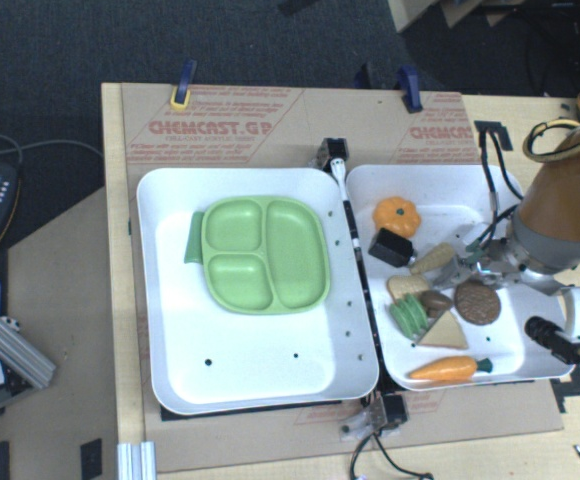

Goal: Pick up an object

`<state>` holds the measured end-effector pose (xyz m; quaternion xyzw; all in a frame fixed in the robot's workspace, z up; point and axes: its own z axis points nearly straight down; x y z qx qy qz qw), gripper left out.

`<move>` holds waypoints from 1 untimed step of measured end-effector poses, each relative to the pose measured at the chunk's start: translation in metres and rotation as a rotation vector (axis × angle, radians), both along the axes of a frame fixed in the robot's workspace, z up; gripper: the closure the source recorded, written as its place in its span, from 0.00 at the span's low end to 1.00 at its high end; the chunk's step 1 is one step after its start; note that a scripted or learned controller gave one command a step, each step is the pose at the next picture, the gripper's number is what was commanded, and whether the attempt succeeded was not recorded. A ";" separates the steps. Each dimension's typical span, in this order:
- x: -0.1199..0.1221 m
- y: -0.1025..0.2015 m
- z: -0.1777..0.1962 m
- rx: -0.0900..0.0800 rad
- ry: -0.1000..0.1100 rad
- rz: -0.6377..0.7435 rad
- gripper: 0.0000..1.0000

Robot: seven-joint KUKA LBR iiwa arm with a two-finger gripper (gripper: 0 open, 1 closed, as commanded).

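My gripper [467, 265] hangs low in the right bin [490, 190] over the food pile — a cookie [477, 303] just beside it. Carrot [442, 370] near the front.

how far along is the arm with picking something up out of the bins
Done: the grey arm has reached into the right white bin, its hand low among the toy food, near the round brown cookie. In hand: nothing visibly lifted; the orange pumpkin and orange carrot lie on the bin floor. Left: secure a grasp and raise an object.
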<state>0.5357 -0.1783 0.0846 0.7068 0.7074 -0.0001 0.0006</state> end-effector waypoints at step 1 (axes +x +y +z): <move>0.002 -0.002 0.015 -0.005 -0.009 -0.002 1.00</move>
